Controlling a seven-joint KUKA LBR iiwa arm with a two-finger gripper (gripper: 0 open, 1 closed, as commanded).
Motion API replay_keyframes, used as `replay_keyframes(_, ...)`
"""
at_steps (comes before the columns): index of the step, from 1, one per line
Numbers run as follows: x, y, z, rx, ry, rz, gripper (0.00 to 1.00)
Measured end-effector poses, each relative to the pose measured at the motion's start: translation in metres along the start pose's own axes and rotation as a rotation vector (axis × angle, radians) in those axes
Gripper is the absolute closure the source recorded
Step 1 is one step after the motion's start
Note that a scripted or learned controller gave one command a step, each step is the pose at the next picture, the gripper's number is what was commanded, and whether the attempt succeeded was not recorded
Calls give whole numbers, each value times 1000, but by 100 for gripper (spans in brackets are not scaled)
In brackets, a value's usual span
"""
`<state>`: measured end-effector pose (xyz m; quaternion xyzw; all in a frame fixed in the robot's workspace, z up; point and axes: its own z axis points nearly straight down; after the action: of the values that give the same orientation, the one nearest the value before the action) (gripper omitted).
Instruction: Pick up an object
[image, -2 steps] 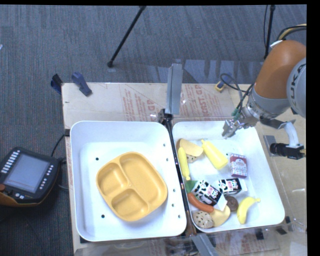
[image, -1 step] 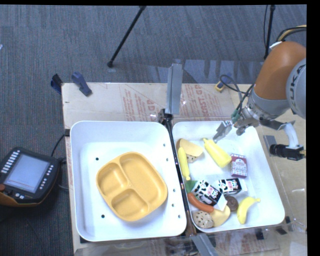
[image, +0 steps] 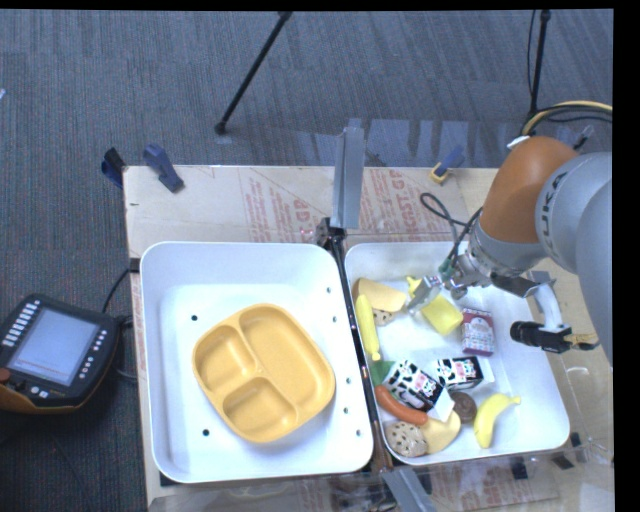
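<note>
Cookie (image: 406, 438) and banana (image: 492, 417) lie nearest, at right bin (image: 556, 400) front edge. Yellow block (image: 441, 314) sits mid-bin, just beside gripper (image: 432, 291); finger state cannot be told. Best approach: centre over block, descend straight, avoid cheese wedge (image: 381, 296). Left bin (image: 170, 290) holds yellow tray (image: 262, 372).

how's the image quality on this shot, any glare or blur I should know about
Camera view: even, soft lighting; the white bins look bright but keep their detail, and the yellow tray casts just a faint shadow. The small toy foods around the hand are soft, too small to resolve finely. No strong glare or motion blur.
</note>
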<state>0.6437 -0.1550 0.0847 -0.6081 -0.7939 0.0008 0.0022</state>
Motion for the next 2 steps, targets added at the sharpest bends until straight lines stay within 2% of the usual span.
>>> replay_keyframes(1,0,0,-1,-2,-1,0,0)
replay_keyframes(2,1,1,-10,-1,0,-2,100)
